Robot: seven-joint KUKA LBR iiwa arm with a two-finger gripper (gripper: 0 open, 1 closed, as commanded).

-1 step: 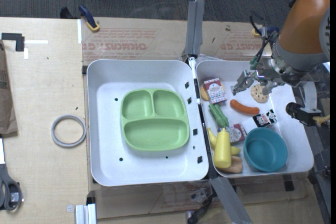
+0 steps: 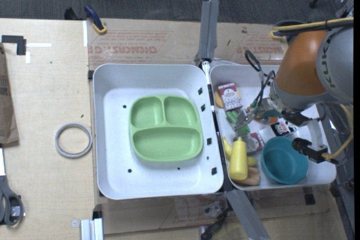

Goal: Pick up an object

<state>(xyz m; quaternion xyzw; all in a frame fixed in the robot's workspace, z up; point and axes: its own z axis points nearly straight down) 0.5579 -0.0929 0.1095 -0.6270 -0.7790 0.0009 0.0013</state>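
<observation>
Arm low over right bin [image 2: 323, 177], gripper [image 2: 246, 119] down among clutter near its middle; cannot tell how the jaws stand. Nothing seen lifted. Candidates lie close: yellow bottle [image 2: 238, 159] and teal bowl [image 2: 284, 160] at near edge. Left bin [image 2: 107, 137] holds green divided plate [image 2: 166, 128]. Pick judged not done.
</observation>
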